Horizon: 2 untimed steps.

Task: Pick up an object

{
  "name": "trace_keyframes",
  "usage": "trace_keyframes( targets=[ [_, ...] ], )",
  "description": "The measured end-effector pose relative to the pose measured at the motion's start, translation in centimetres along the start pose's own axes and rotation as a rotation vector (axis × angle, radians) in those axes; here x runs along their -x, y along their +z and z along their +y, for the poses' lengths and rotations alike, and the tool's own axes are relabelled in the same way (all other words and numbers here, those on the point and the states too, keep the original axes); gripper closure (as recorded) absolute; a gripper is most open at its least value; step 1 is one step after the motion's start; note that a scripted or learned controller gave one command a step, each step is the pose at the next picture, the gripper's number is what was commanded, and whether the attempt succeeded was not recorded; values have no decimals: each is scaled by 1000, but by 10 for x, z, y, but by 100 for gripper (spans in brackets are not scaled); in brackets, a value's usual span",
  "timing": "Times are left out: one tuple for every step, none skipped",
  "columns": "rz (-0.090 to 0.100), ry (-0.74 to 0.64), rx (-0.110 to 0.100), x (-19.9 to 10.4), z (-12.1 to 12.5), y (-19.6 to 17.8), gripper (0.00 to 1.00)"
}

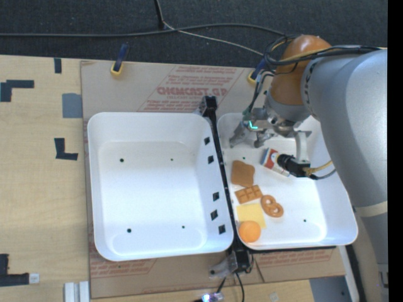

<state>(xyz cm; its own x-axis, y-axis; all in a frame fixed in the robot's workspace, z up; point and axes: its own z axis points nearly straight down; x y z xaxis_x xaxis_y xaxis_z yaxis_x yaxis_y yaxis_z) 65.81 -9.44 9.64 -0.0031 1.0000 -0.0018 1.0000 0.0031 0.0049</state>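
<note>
Nothing picked yet: in the right bin (315, 228) we see, near to far, orange ball (250, 232), yellow block (250, 214), pretzel (272, 206), waffle piece (248, 194), brown slab (242, 172) lying loose, gripper (250, 138) beyond, fingers spread, empty.

A bulky arm (352, 118) with a smooth, pale grey shell, rounded like a thick tube. A lighter seam (371, 209) crosses the shell lower down. Above the wrist sits an orange band (296, 74) — glossy and domed. Thin black cables (272, 52) loop around that orange part. The gripper (249, 133) is small, silver-grey metal, with a tiny teal light (254, 125) glowing on its body.
</note>
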Motion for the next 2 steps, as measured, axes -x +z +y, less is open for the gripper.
trace_keyframes(
  targets=[
    [0, 3, -4, 0, -69, 11, 0],
    [-3, 2, 10, 1, -62, -4, 100]
  ],
)
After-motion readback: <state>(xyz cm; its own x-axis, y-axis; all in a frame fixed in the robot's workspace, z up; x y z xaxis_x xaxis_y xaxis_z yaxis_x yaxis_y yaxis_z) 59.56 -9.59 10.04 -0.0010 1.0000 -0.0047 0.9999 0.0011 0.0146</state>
